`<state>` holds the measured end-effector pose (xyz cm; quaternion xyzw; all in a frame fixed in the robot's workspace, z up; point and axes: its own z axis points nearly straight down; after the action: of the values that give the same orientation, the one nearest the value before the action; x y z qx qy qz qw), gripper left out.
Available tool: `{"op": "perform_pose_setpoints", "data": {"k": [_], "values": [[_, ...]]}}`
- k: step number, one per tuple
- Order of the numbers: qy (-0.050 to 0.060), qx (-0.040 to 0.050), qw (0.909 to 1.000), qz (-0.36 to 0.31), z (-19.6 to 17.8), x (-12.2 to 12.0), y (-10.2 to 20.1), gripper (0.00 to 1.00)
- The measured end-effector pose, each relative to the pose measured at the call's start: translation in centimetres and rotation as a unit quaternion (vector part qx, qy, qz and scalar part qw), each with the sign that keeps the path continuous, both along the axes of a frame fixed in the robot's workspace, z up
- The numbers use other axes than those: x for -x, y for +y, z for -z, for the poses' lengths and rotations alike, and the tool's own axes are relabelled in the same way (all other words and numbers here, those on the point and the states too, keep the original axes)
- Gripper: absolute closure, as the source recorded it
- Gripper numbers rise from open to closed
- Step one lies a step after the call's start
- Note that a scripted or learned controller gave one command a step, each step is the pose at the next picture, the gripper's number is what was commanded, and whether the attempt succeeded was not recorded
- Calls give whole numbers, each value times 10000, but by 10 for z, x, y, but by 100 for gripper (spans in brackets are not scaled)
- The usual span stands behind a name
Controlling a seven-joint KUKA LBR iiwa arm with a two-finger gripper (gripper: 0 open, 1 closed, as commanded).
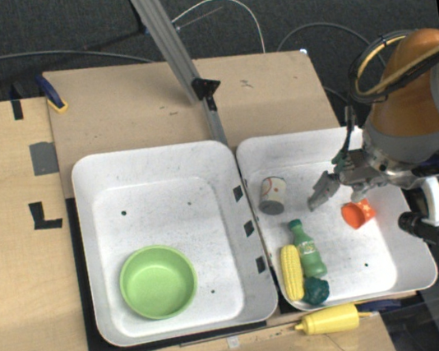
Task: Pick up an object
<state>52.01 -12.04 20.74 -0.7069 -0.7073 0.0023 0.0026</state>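
- In your left bin (96, 233), a green bowl (158, 281) sits near the front.
- In the right bin (401, 265): a small grey cup (272, 195) on its side, a corn cob (291, 272), a green bottle (306, 254).
- The gripper (323, 189) hangs spread apart, nothing between its fingers, right of the cup.
- An orange object (357, 213) lies just right of it.

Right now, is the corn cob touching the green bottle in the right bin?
Touching. The camera view shows the corn cob lying right against the green bottle, side by side with no bin floor visible between them along their lower lengths.
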Motion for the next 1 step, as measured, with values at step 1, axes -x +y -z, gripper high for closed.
{"op": "perform_pose_setpoints", "data": {"k": [1], "values": [[-2, -1, 10000, -3, 46, -2, 6, 0]]}}
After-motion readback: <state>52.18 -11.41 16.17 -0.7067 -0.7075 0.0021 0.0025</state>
